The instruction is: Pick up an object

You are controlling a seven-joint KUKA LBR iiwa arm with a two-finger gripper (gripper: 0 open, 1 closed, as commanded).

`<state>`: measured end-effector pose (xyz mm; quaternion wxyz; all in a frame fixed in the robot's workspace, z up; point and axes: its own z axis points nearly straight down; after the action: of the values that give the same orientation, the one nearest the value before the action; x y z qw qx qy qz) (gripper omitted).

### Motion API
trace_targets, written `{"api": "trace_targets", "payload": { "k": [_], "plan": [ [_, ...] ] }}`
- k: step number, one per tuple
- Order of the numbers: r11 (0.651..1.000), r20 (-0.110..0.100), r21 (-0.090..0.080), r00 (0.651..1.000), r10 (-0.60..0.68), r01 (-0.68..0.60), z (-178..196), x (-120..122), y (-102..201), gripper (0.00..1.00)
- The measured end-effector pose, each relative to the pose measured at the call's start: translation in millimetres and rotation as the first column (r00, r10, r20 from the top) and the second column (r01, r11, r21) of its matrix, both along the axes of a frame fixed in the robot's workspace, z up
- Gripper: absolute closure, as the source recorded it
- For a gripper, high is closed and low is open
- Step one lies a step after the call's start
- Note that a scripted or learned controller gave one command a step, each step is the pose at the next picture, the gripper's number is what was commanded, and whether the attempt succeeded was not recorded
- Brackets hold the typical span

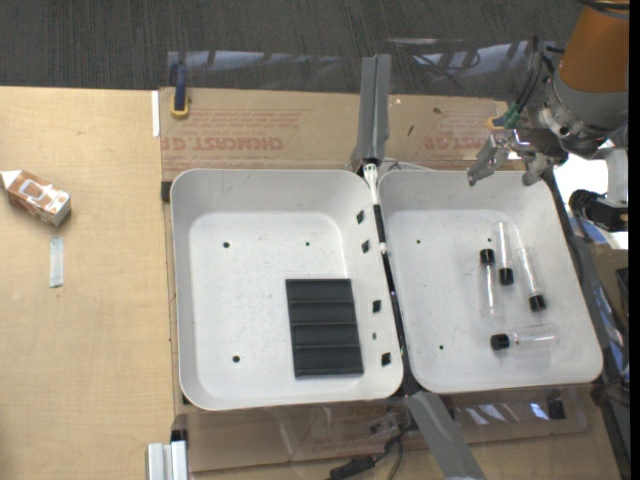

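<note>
The gripper [510, 160] hangs above the far edge of the right bin [440, 268], its two fingers spread apart with nothing between them; the arm [590, 58] with its orange band enters from the far right corner. The nearest things to pick are four clear tubes with black caps [508, 268], lying in the right part of this bin, three close together and more or less parallel, one [520, 340] apart and nearer to the camera. In my judgement the tubes are a risk; they are round and smooth, so a finger that lands a little off the axis may roll one away, and a closing on the tight group may take two or none. In the left bin [200, 268] lies a flat black ribbed block [323, 326]; it seems low and wide, so the fingers could slide over its top without any hold.
</note>
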<state>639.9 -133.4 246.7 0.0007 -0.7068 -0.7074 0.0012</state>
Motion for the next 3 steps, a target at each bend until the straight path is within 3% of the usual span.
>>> {"api": "trace_targets", "payload": {
  "k": [1, 2, 3],
  "plan": [
    [0.996, 0.001, 0.000, 0.996, 0.086, -0.086, -110.1, -26.1, -79.6, 0.00],
    [0.985, 0.004, 0.007, 0.985, 0.171, -0.172, -154.6, -53.5, -78.7, 0.00],
    [0.986, 0.005, 0.003, 0.986, 0.167, -0.167, -144.8, -53.6, -81.2, 1.00]
  ]
}}
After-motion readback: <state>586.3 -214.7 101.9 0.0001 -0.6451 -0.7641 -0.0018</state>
